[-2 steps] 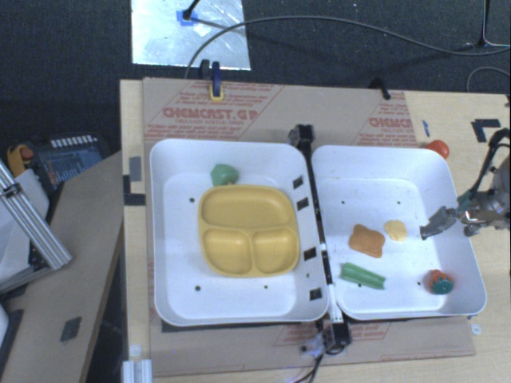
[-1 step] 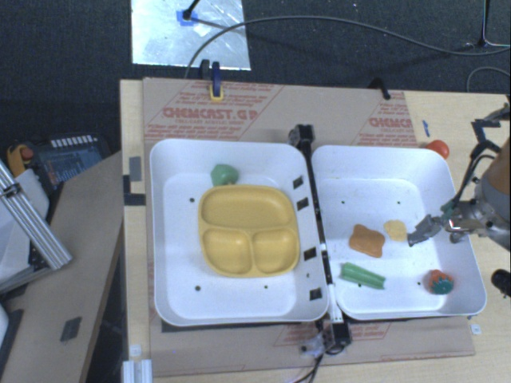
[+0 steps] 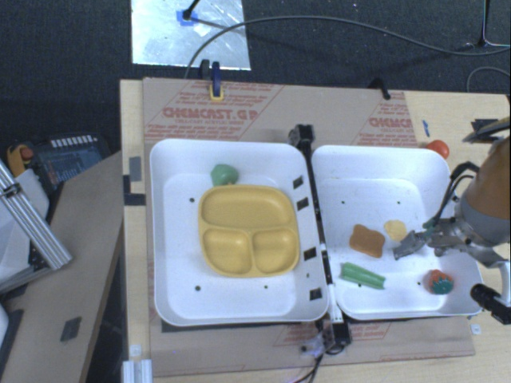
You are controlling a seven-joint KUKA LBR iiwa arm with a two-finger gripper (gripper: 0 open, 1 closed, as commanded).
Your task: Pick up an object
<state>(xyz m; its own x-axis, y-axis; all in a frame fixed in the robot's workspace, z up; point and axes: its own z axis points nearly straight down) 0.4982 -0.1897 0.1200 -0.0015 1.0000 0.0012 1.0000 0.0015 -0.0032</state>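
In the right bin (image 3: 375, 162) lie a brown toast-like piece (image 3: 366, 241), a small yellow round piece (image 3: 394, 230), a long green piece (image 3: 362, 276) and a red-and-teal object (image 3: 438, 282). My gripper (image 3: 406, 246) comes in from the right edge and hovers low over this bin. It is just right of the brown piece and just below the yellow one, and it holds nothing that I can see. The left bin (image 3: 172, 214) carries a yellow divided plate (image 3: 245, 230), with a green lump (image 3: 224, 174) at its far edge.
A black divider strip (image 3: 313, 214) with clips runs between the two bins. A small orange-red ball (image 3: 437, 147) sits outside the right bin's far right corner. Cables cross the dark floor behind the bench, and a metal sheet (image 3: 190, 22) lies at the back left.
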